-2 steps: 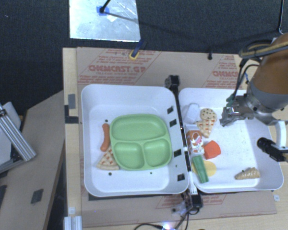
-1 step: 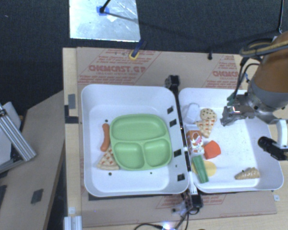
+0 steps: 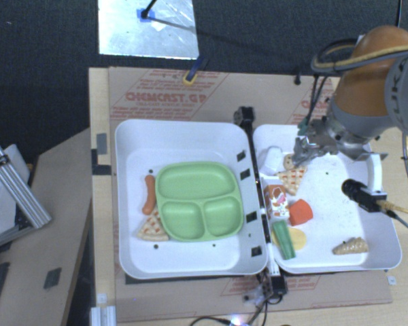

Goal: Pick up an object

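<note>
I saw the gripper (image 3: 302,153) low in the right bin (image 3: 336,212), just above the waffle piece (image 3: 292,178). I couldn't tell whether it was open or closed. Nothing looked lifted yet, so I judged the grasp and lift not yet done.

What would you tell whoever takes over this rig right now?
Gripper: low in the right bin, toward its far left corner, just above the waffle piece. No hold is visible.
The right bin also holds a red block, a green stick and a tan wedge.
Left bin: a green plate with a sausage beside it.
Done: nothing lifted yet.
Left: grasp one object and raise it. The waffle piece looks like the likely target.
</note>
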Available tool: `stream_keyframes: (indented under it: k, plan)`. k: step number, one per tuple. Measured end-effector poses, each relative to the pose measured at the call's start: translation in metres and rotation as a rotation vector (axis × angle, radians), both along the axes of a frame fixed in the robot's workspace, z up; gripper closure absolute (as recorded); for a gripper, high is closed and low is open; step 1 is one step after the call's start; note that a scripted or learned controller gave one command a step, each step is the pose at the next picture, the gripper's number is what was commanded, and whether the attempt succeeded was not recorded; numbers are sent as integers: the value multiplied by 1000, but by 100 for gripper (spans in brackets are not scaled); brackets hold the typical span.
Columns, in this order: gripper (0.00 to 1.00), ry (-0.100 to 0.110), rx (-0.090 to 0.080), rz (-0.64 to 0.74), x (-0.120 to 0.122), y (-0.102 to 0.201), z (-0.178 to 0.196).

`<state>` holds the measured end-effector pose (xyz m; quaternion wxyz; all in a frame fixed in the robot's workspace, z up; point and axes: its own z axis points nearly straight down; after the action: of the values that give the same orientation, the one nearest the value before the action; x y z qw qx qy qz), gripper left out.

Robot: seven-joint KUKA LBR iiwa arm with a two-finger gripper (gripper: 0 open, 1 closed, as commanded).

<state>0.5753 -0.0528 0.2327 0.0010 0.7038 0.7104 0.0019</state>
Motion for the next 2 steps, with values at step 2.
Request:
stream_keyframes:
  k: [2]
  plan:
    - [100, 2, 0, -2, 43, 59, -16]
